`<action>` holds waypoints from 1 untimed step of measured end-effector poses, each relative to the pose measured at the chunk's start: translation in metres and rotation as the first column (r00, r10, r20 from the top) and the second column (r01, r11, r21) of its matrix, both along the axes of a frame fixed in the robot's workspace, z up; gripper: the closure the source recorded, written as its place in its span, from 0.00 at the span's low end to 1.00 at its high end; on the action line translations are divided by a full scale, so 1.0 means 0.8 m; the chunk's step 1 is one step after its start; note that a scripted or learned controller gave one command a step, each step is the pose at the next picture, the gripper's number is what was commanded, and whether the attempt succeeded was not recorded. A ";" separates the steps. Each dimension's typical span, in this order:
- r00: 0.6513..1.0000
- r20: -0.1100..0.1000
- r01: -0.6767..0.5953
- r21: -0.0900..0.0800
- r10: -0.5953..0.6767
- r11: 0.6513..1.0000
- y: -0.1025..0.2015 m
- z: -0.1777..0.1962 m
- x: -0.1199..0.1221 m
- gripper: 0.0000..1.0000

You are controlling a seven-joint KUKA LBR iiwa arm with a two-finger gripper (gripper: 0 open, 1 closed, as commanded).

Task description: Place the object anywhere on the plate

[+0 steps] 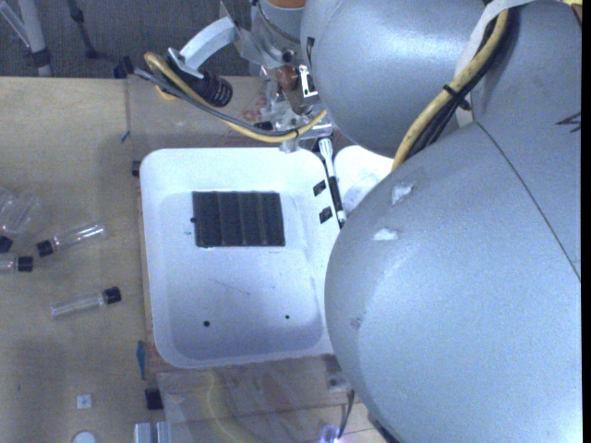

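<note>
Gripper: the gripper (pixel 325 160) sits at the far edge of the scene, over the strip between the two bins. Thin dark finger parts point down along the left bin's right rim. Whether they stand apart or together cannot be told, and nothing is seen between them.
Loose items, far left: several clear vials with black caps (pixel 81 301) lie on the wooden bench (pixel 65 137), well apart from the bins.
Left bin: the white bin (pixel 157 247) holds a dark ribbed rectangular pad (pixel 238 219) lying flat in its far half. Two small dark specks mark the floor nearer the camera.
Object: no item to be placed can be picked out with certainty. The ribbed pad is the one candidate in the bin, and it rests untouched on the bin floor.
Right bin: a small bright patch of the right bin (pixel 355 166) shows just right of the gripper. The grey arm (pixel 443 275) covers the rest.
Plate: cannot be identified; it may lie under the arm.
Progress: judged as early or unresolved. No placement on a plate is visible.
Remaining: judged to be grasp, carry and release on the plate.
</note>
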State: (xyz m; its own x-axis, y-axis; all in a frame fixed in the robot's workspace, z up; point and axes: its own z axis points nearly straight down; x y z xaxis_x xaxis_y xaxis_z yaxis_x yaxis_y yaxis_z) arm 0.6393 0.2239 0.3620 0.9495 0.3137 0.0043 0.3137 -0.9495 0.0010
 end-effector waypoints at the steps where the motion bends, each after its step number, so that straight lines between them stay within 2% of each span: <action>1: 0.993 -0.003 0.121 -0.001 -0.121 0.993 -0.001 -0.031 -0.071 1.00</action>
